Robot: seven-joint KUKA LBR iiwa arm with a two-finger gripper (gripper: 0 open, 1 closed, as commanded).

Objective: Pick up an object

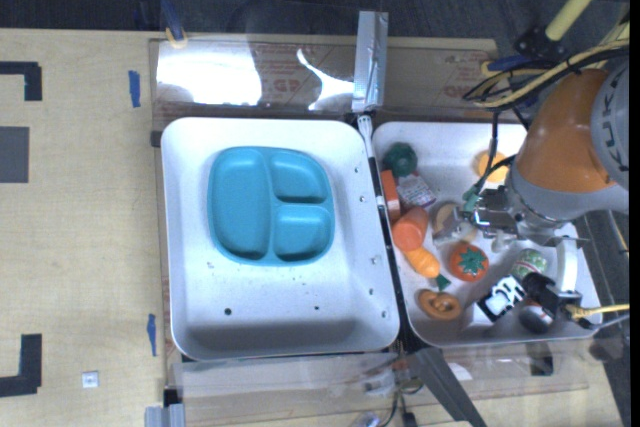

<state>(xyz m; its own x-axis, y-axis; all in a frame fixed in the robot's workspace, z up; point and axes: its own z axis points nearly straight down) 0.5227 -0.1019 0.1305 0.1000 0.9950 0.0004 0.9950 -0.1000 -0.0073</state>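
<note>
The right white bin [470, 335] holds several toy foods: a dark green piece [400, 158], a red and white packet [413, 190], an orange lump [409, 230], a small carrot [425, 263], a red tomato [467, 262], a cut orange fruit half [438, 304] and a black and white block [502, 296]. My gripper [472, 213] hangs low over the middle of this bin, just above and right of the tomato, beside a grey-brown piece [443, 215]. Its tip is hidden among the clutter, and I see nothing clearly held.
The left white bin [190, 315] carries a blue divided plate [270, 203]. A metal divider [370, 65] and clear panel stand behind the bins. Yellow and black cables [530, 65] run at the upper right. A green and white can [530, 263] lies under the wrist.
</note>
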